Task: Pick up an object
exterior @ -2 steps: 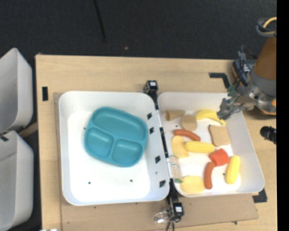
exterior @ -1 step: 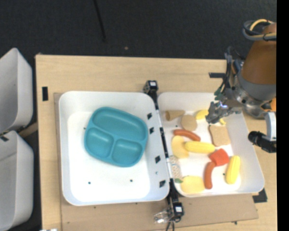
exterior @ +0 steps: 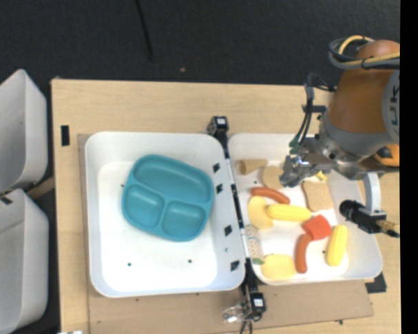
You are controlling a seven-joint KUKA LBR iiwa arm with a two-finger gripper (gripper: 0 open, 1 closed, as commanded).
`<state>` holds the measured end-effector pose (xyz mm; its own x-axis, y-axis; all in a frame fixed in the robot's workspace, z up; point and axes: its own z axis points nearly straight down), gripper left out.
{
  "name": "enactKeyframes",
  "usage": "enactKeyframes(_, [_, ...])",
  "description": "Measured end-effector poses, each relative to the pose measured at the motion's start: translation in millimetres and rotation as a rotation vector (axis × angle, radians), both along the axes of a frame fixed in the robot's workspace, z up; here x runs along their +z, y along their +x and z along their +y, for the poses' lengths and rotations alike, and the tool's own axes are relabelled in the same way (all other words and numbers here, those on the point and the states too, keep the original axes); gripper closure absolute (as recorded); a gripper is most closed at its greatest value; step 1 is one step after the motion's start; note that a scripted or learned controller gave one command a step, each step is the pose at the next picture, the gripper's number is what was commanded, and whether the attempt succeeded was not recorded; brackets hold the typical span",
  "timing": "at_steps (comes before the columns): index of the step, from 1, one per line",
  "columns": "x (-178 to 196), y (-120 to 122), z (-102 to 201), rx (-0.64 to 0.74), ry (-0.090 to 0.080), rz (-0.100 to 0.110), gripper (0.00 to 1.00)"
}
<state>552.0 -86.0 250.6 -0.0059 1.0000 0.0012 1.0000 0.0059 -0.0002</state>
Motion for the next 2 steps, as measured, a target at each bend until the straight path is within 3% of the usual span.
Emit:
enactKeyframes(1, [-1, -10, 53, 0.001, 0.0, 0.0, 1.0])
enactKeyframes(2, [-21, -8, 48, -0.009, -0.002, 0.002, 1.0])
